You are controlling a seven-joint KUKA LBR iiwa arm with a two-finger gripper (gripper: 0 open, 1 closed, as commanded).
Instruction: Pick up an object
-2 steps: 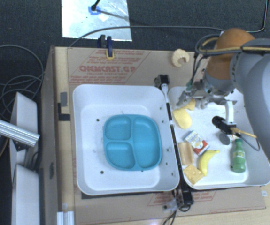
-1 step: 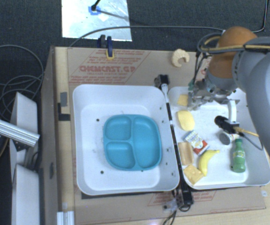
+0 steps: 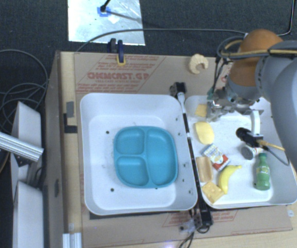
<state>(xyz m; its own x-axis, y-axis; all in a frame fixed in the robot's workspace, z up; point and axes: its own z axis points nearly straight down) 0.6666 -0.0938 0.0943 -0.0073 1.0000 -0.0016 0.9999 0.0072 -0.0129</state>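
The end effector (image 3: 215, 108) partly hides a yellow block (image 3: 201, 111) beside it.

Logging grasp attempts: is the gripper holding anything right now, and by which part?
Cannot tell. The gripper sits low in the far corner of the right bin, beside a small yellow piece, but no hold is visible.

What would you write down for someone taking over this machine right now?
Gripper: low over the upper left corner of the right bin, next to a small yellow block. I can't see it holding anything.
Also in the right bin: a yellow oval piece, a red-and-white packet, a banana and a green bottle.
The left bin holds a blue divided plate.
Done: nothing lifted yet.
Left: grip one object and raise it.
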